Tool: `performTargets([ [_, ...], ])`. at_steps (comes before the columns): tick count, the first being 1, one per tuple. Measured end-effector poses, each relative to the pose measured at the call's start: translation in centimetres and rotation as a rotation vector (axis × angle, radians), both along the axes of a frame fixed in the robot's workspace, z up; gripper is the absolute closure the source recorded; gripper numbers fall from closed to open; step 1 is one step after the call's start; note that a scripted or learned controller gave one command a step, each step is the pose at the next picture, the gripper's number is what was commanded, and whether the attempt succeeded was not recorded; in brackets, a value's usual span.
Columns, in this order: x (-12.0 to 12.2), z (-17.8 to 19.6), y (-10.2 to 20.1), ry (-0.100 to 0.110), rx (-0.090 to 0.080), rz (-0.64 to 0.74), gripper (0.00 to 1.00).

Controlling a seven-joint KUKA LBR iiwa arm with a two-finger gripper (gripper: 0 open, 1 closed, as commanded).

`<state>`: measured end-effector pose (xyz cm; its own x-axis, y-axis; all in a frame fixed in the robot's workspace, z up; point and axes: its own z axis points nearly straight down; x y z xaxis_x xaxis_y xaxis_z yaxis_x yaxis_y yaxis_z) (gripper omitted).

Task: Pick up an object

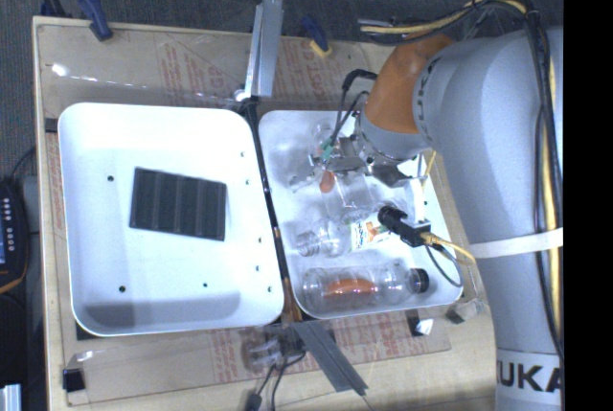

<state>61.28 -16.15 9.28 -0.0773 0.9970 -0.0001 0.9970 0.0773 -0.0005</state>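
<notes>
While bottles crowd the right bin, left bin lies open.

Dark ribbed mat flat in left white bin; 2 blue clamps.

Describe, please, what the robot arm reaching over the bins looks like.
The arm is bulky, rounded and light grey, with an orange band above the wrist. Yellow and black cables loop over its top, a pale strap wraps the body, and dark "KUKA" lettering sits near its base.
</notes>
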Motion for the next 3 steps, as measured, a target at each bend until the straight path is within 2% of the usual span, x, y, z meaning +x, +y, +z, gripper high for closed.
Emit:
performTargets([
  [1, -5.6, 0.7, 1.9, 0.005, 0.001, -0.019, 0.0],
  [2, -6.2, 0.6, 0.0, -0.01, 0.001, -0.02, 0.0],
  [3, -1.3, 0.0, -3.8, 0.001, 0.0, 0.035, 0.0],
])
